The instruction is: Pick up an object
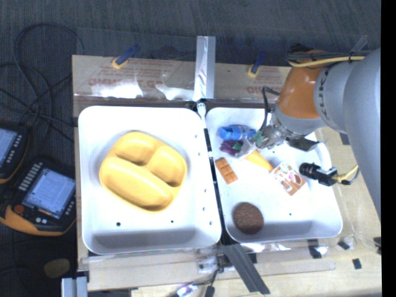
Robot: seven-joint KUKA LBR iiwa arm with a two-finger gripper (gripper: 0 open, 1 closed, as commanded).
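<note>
Camera view has the gripper low in the right bin, its tip down among a tight cluster of small things; whether it has closed on anything I cannot tell, since the wrist covers the tip. Just to its left lie a blue object and a purple one; just below it, a yellow-orange wedge. Farther out sit an orange block, a patterned card and a brown disc. Well apart, in the left bin, rests a large yellow object. Crowding is the risk: the tip may nudge neighbours aside and come away with nothing.
</note>
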